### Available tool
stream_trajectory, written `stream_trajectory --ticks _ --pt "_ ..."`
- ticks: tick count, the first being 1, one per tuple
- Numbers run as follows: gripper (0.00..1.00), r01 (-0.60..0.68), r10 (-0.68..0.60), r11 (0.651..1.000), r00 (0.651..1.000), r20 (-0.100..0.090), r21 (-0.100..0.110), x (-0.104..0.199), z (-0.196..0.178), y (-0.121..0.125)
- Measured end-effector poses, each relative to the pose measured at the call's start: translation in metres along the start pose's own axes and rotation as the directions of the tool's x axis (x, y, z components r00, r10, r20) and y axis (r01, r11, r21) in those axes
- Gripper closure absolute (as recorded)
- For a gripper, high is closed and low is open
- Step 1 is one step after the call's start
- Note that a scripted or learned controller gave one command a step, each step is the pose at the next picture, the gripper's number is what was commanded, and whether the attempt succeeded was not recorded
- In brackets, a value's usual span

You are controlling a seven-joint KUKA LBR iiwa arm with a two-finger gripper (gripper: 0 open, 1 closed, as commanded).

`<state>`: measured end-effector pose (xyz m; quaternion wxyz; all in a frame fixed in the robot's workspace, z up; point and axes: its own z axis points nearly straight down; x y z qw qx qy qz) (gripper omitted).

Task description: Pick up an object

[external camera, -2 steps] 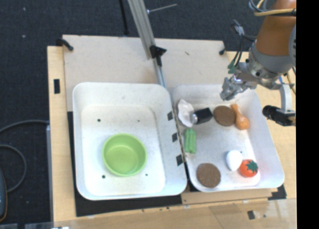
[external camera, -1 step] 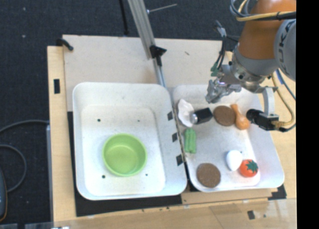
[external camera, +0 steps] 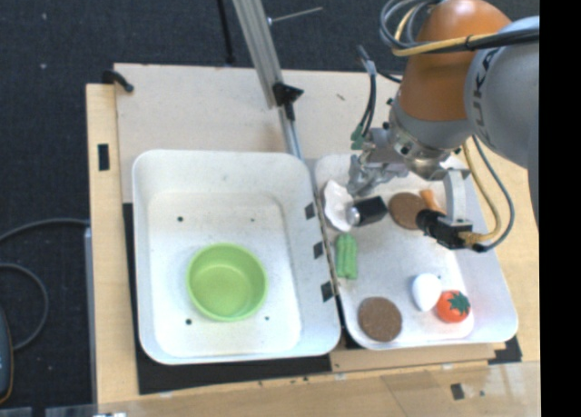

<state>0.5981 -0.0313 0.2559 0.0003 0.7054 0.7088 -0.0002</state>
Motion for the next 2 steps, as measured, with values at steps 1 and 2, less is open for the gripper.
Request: stream_trajectory --ticks 1,2 --pt "1.00 0.003 -0.003 1.000 1.000 -0.002 -0.001 0.057 0.000 0.000" --pt "1.00 0.004 -0.004 1.000 1.000 -0.003 0.001 0.116 0.002 -0.018"
